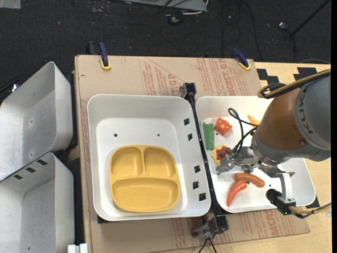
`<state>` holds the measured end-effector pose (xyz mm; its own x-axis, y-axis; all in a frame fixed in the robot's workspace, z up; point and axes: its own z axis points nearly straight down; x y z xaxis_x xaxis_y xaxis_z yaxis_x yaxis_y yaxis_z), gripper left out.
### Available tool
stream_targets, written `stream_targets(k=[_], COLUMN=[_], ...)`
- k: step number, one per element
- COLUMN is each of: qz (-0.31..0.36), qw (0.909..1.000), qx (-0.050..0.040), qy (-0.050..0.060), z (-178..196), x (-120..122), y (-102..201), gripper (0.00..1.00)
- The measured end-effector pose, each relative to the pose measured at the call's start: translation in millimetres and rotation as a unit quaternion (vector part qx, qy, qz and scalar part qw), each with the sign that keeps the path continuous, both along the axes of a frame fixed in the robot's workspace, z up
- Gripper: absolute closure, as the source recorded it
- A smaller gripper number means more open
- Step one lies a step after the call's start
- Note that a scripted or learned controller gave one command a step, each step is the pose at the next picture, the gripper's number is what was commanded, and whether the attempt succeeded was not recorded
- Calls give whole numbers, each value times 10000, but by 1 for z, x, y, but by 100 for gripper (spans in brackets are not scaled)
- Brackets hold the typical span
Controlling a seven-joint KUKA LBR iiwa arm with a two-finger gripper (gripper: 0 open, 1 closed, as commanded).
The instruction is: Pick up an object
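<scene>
The right white bin [305, 186] holds several small toy foods. A green bar [209, 134] lies by its left wall, with a red pepper [223, 126] beside it. A small yellow and red piece [218, 153] sits lower down. Two orange-red chili shapes [249, 179] [235, 193] lie near the front. An orange bit [254, 120] peeks out by the arm. My gripper [227, 163] hangs low over the bin's left-middle, right next to the yellow and red piece. I see nothing held between its fingers.
The left white bin [100, 141] holds a yellow divided plate [144, 184]. The grey arm with its orange band [284, 123] covers the right bin's right half. Black cables loop around the wrist. Two more white bins [31, 120] stand off the bench at far left.
</scene>
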<state>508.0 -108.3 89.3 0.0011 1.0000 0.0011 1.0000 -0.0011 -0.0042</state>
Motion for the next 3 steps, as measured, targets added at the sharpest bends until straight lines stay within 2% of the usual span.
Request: stream_targets(k=[1,2,3], qz=[-9,15,15], qw=[10000,10000,10000], qx=[-3,-10,-14], qy=[-16,-42,-48], z=[12,57,116], x=[1,8,11], y=[0,-2,-10], gripper=[100,100,100])
